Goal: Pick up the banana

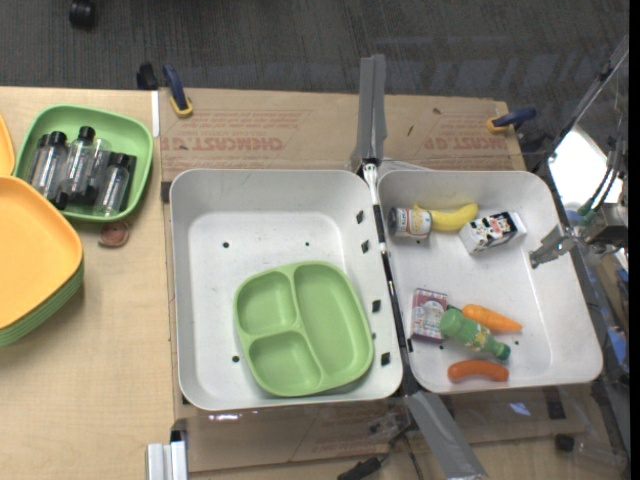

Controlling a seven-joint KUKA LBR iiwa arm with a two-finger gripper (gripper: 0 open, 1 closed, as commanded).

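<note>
From my seat, nearest the camera in the right bin (575, 363): a red sausage-shaped toy (478, 371) at the front, behind it a green bottle (474, 332) lying flat with a carrot (490, 318) just beside it, and a pink carton (429, 314) to their left by the divider. The left bin (200, 268) has the green tray (300, 326), three compartments, nothing in them that I can see.

The banana (450, 216) is at the far end of the right bin, lying on its side with the curve sagging toward the camera. Its left end touches or sits right against a small jar (410, 221). A small milk carton (495, 230) is just beside its right end; I can't say if they touch. So both tips are crowded and the middle is free.

Handling call: it looks like a plastic play-food piece, so probably light, stiff and smooth-skinned, not fragile. Slip is the main risk, along with rolling on the curve under an off-centre pinch. I'd close across the narrow width at mid-span, finger line perpendicular to the long axis, coming straight down.

Gripper: I can only make out grey hardware (560, 243) at the right rim of the bin. Whether that's the tool, I can't tell, nor its opening. Nothing visibly held. The banana rests on the bin floor.

Far side: cardboard and clamps (512, 120).
</note>
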